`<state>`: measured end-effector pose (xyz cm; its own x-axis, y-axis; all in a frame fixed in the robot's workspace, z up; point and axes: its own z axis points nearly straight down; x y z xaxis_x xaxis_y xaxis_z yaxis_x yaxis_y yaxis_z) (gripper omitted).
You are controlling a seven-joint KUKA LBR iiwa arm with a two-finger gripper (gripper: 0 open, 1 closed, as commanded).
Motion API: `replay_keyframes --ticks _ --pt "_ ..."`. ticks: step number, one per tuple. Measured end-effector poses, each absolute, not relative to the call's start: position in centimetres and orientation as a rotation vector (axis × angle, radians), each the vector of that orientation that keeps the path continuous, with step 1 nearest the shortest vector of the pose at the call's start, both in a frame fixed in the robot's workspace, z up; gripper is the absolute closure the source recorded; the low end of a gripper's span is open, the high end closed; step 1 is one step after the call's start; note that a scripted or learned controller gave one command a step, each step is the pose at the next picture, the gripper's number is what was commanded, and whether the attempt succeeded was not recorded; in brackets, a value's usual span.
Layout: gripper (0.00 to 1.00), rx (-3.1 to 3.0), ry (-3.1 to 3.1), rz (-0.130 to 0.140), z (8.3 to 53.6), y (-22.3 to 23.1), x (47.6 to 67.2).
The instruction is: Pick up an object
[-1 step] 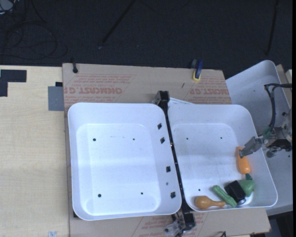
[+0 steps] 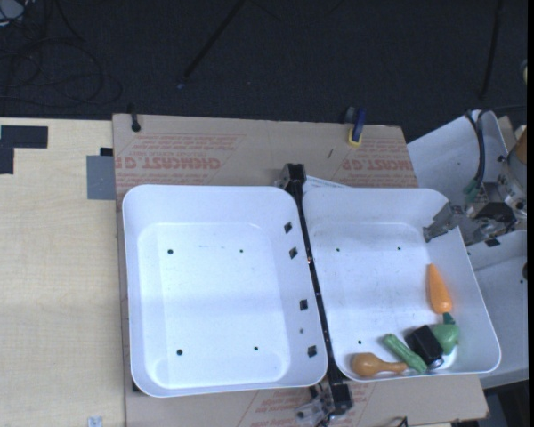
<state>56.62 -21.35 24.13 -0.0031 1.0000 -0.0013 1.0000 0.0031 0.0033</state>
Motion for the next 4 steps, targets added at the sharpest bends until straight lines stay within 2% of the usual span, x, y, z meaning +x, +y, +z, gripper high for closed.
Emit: replay_keyframes --ticks 1,2,3,4 --pt "0.00 2.207 2.212 0.011 43.8 -21.4 58.4" --pt "0.00 2.215 2.227 -0.002 40.6 -21.2 64.7" --pt "0.00 2.215 2.223 0.005 47.9 -16.7 61.4" --pt "0.00 2.211 2.230 0.005 53.8 -8.0 58.6"
